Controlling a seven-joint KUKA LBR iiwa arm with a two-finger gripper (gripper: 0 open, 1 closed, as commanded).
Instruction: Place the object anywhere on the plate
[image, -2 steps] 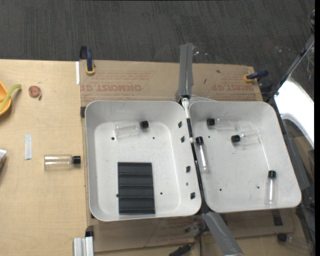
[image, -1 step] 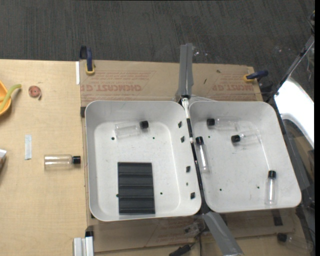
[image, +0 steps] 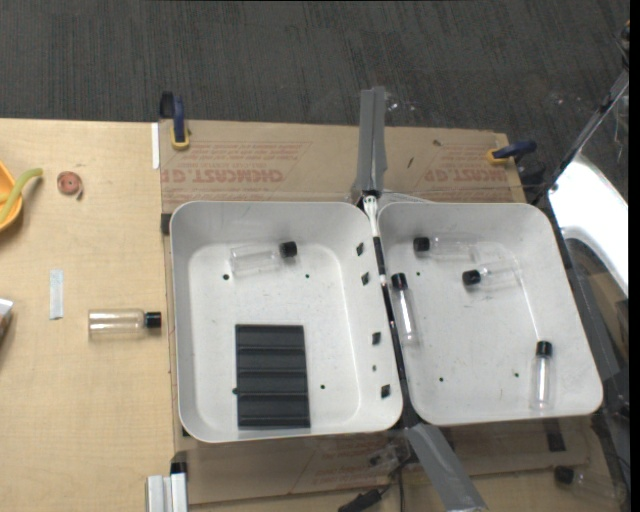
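A black ribbed plate (image: 271, 377) lies flat in the front part of the left bin (image: 182, 300). Behind it in the same bin lies a clear vial with a black cap (image: 262, 257). The right bin (image: 470, 350) holds several more clear, black-capped vials: one near the back (image: 440, 245), one just right of it (image: 490, 274), one along the left wall (image: 403, 310) and one at the front right (image: 542, 375).
Another capped vial (image: 122, 321) lies on the wooden bench left of the bins. A yellow object (image: 10, 195) and a small brown disc (image: 68, 183) sit at the far left. Clamps (image: 172, 110) (image: 512, 152) pin the cardboard under the bins.
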